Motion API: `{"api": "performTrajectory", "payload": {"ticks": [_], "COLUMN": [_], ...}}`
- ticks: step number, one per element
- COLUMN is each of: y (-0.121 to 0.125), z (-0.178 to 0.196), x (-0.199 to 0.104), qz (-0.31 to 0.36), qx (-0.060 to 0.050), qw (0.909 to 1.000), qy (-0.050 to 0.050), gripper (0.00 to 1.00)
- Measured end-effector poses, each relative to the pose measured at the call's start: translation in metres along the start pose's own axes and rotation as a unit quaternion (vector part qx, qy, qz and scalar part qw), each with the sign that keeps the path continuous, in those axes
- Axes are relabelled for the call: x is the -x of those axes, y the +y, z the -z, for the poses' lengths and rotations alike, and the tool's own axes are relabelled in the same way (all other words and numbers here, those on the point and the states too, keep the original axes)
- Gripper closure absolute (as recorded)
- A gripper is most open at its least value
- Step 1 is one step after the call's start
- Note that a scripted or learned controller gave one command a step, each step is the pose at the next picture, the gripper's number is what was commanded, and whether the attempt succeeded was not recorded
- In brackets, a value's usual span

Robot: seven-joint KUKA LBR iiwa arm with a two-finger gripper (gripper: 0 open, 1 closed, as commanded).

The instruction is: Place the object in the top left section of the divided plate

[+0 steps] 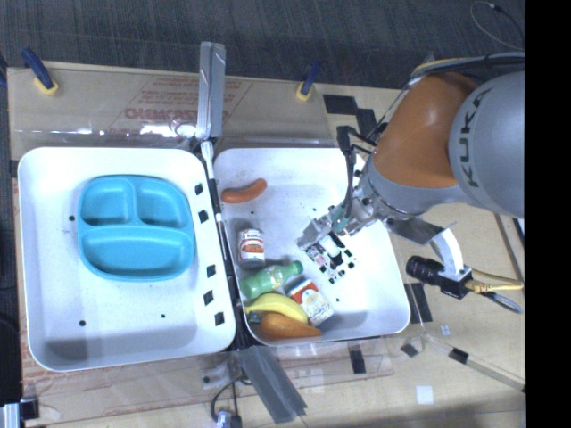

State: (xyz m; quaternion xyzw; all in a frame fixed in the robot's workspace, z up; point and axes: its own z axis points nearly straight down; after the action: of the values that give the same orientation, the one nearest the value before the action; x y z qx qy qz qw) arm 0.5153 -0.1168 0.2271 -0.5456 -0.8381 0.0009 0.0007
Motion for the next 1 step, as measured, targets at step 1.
{"api": "performTrajectory", "payload": {"ticks": [1], "y": [0.1158], "z": [-0.0382], "x": [-0.0334], "qz": [0.01], "qx": [-0.001], "qw": [1.0], "qy": [0.001], "gripper": [1.0]}}
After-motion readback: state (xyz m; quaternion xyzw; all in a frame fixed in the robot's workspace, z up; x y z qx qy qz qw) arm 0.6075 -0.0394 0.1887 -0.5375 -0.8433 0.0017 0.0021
